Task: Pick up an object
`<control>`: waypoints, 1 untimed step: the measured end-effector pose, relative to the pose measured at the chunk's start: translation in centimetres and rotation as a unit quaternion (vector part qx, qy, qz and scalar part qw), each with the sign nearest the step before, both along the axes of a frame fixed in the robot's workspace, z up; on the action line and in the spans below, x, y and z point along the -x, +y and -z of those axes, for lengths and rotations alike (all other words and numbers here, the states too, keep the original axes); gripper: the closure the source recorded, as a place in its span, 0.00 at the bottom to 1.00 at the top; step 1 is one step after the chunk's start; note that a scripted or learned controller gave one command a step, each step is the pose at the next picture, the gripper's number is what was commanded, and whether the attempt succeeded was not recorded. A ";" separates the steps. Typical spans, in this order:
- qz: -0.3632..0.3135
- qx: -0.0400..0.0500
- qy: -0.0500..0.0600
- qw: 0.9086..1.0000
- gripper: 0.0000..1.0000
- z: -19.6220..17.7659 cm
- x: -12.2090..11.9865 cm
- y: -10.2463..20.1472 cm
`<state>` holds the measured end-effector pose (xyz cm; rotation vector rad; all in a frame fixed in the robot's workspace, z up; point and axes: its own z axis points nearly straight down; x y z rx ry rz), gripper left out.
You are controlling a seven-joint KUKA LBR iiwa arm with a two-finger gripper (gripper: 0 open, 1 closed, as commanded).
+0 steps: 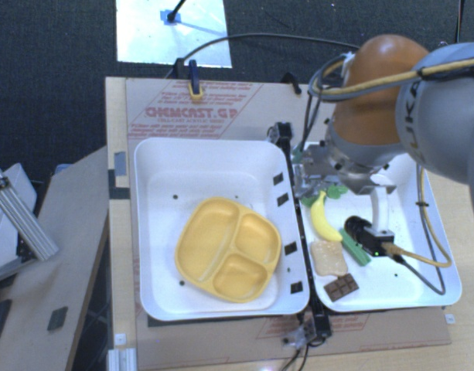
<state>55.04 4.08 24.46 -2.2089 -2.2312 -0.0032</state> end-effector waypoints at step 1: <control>0.000 0.000 0.000 1.000 1.00 1.3 0.8 5.7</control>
